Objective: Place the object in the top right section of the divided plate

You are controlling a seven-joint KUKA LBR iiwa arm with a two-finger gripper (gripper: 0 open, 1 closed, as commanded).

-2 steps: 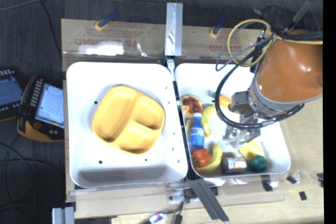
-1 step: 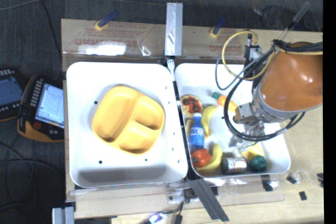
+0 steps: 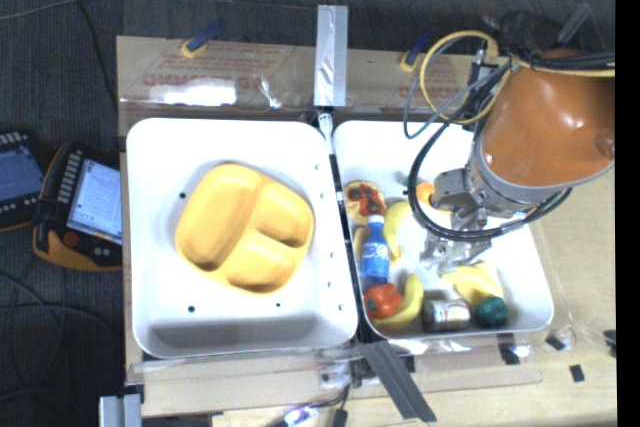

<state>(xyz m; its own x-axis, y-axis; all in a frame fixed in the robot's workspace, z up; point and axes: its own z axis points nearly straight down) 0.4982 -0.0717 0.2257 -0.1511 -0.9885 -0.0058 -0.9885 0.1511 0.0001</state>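
Bins sit side by side on the tabletop [image 3: 230,70] — the left bin [image 3: 160,315] carries a yellow divided plate [image 3: 245,227] lying at a tilt, its three sections bare of any item. The right bin [image 3: 525,260] holds a crowd of small things along its left and lower sides: a blue bottle [image 3: 375,252] standing near the bin's dividing wall, a banana [image 3: 398,220] just beside it, a red tomato-like piece [image 3: 381,298] touching a second banana [image 3: 408,303], a dark metal can [image 3: 446,315] on its side, a green ball-like item [image 3: 491,312] and a pale yellow piece [image 3: 476,281] near the lower right corner. The grey arm with its orange band [image 3: 555,130] reaches in from the right, and the gripper [image 3: 440,253] hangs low over the middle of the right bin, just above the can and the yellow piece; whether it is spread or closed cannot be told from this angle, and no object shows between its tips. A handheld controller [image 3: 75,210] lies on the floor to the left, well apart from the bins.
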